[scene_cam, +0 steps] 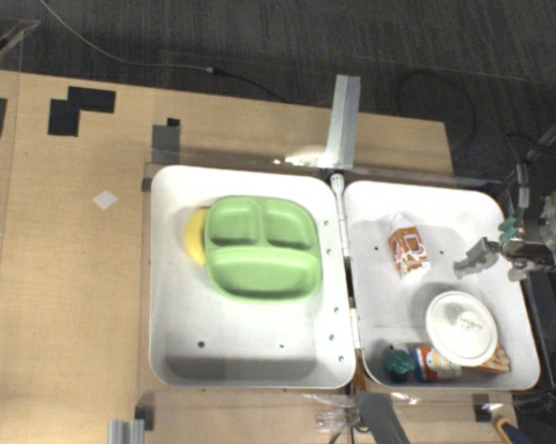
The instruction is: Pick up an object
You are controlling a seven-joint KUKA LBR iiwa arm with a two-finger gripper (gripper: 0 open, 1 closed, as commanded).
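Teal bottle (pixel 402 365) lies below white bowl (pixel 461 326); hand (pixel 482 257) nearby, fingers' state unclear

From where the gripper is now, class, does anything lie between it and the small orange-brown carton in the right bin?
Nothing visible does. The gripper sits over the right bin, and bare white floor lies between it and the carton. The white bowl sits nearer the camera, off that line.

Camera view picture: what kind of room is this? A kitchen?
Probably a robot lab, not a kitchen: two white bins sit on a wooden bench, a robot gripper reaches in, and cables trail across the floor.
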